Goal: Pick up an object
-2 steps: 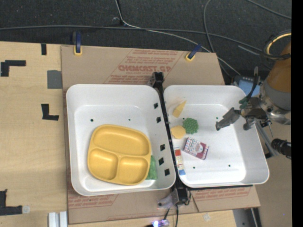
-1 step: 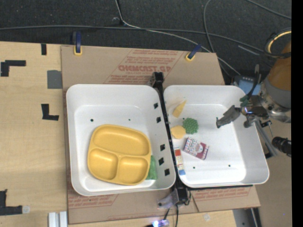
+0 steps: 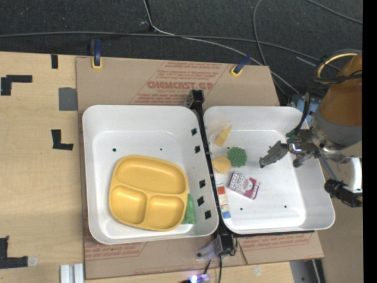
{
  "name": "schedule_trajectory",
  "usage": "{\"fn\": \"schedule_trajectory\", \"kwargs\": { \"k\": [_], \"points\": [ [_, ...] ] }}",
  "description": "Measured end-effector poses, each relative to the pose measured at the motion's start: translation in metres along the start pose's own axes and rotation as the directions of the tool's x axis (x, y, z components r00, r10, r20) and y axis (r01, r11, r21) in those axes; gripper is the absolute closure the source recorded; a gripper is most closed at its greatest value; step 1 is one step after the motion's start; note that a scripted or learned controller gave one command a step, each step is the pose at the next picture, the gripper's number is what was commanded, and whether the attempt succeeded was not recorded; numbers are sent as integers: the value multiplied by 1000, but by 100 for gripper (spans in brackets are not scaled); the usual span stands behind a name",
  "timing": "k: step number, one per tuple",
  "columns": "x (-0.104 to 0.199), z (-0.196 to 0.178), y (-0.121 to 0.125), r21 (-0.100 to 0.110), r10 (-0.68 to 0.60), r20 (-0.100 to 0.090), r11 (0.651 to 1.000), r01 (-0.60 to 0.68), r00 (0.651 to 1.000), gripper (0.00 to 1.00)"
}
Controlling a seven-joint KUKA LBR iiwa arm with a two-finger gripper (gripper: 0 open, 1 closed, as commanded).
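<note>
The arm (image 3: 340, 108) comes in from three o'clock and is cut off at the frame's edge, so only its orange band, rounded grey wrist and the dark gripper (image 3: 272, 156) can be read. The gripper reaches toward nine o'clock over the right bin (image 3: 306, 214), and its dark fingers (image 3: 268, 158) sit pressed together with nothing visible between them. At nine o'clock from the fingertips, apart from them, lies a small green knobbly ball (image 3: 237, 155), its surface bumpy like a berry cluster. At ten o'clock from the ball a pale yellow wedge (image 3: 222, 135) rests near the bin's inner wall; at seven o'clock from the ball is a smooth rounded yellow lump (image 3: 221, 164). Toward five o'clock from the ball lies a flat packet (image 3: 243, 185) in red and white print, the lettering too small to read. A slim stick-like item (image 3: 222, 198) with a red patch lies along the divider, its lower end hard to make out. In the left bin (image 3: 94, 134), a glossy yellow plastic tray (image 3: 148, 191) with three moulded compartments sits toward six o'clock, tilted slightly. A green object (image 3: 189, 210) is wedged at the tray's three o'clock edge, mostly hidden behind it. Both bins are shallow, white, smooth-walled, standing on printed brown cardboard (image 3: 177, 84).
</note>
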State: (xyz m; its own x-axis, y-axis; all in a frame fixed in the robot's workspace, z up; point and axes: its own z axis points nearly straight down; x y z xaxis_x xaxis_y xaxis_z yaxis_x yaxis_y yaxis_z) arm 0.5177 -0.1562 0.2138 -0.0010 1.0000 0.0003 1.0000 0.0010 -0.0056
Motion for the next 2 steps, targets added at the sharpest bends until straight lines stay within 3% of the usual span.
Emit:
{"fn": "schedule_trajectory", "kwargs": {
  "k": [2],
  "points": [
    [-5,114,-8,0,2,0,1000,-2,1000,0]
  ]
}}
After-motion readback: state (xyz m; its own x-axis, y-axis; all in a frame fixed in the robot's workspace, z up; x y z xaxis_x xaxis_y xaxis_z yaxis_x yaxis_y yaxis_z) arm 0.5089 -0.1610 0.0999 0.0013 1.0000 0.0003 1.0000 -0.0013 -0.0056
